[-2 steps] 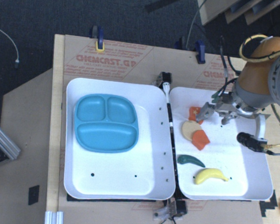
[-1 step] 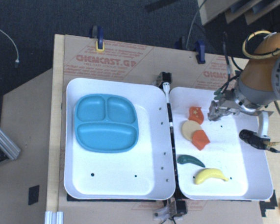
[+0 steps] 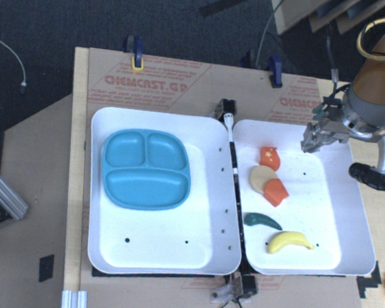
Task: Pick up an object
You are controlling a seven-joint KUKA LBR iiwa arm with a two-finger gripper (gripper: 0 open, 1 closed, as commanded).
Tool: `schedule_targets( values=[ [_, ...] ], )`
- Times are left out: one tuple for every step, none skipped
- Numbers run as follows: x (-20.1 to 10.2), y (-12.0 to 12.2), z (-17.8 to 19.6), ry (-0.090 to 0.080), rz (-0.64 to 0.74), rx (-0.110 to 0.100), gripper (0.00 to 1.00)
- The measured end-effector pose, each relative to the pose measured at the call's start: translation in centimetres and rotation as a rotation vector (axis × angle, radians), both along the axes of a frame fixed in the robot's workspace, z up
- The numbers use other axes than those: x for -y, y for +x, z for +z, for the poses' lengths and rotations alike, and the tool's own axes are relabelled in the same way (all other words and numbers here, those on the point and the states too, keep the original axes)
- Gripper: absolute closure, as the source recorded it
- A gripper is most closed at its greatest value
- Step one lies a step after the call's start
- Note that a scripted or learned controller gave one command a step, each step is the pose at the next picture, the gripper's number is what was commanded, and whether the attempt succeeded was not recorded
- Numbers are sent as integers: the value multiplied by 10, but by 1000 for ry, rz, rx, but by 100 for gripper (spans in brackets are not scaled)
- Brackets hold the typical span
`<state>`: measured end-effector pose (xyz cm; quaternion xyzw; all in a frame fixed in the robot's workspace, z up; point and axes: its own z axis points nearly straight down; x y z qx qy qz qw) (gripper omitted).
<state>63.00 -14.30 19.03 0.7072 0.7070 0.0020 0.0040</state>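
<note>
In the right bin (image 3: pixel 335 218) lie an orange block with a light spot (image 3: pixel 269 157), a tan oval piece (image 3: pixel 261 177), a red-orange wedge (image 3: pixel 276 191), a dark green pepper (image 3: pixel 262 221) and a yellow banana (image 3: pixel 289 242). My gripper (image 3: pixel 311 144) hangs over the bin's far right corner, up and to the right of the orange block. I see nothing between its fingers.
The left bin (image 3: pixel 204 205) holds a blue three-part plate (image 3: pixel 147 169). A black divider rail (image 3: pixel 234 181) runs between the bins. Blue clamps (image 3: pixel 136 48) (image 3: pixel 276 70) stand at the cardboard's far edge. A black part (image 3: pixel 370 175) juts in at the right.
</note>
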Motion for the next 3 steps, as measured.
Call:
schedule_targets(
  values=[
    [0,2,55,0,1,1,100],
    [-52,3,48,5,6,-10,100],
    [-99,-6,53,5,5,-10,100]
  ],
)
